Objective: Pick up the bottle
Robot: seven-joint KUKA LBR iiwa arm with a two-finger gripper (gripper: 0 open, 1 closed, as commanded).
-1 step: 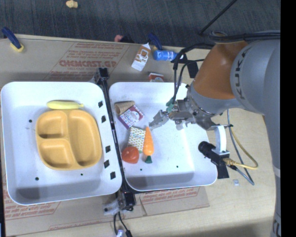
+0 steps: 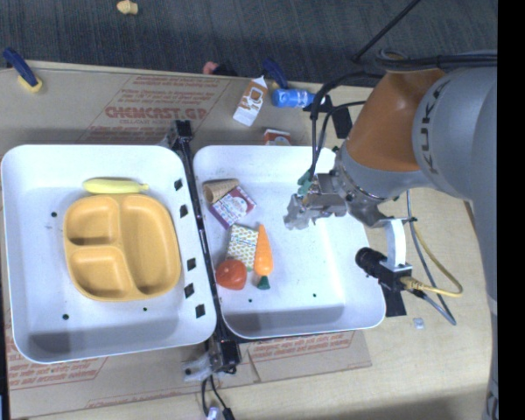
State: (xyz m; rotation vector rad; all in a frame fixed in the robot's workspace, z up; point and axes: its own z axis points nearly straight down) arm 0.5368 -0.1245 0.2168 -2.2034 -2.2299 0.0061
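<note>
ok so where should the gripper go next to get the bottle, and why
Probably lift and travel toward the far side, past the right bin's rim. The gripper hangs over bare bin floor, while what looks like the blue bottle lies on its side outside the bin, on the cardboard behind it.

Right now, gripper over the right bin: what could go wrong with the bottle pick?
1. The gripper hangs over bare floor in the right bin; closing there likely grabs nothing.
2. The only bottle-like item, a blue one, lies outside the bins on the cardboard, so a bin-limited search may miss it.
3. The carrot, tomato and packets cluster tightly, inviting a wrong grab.
</note>
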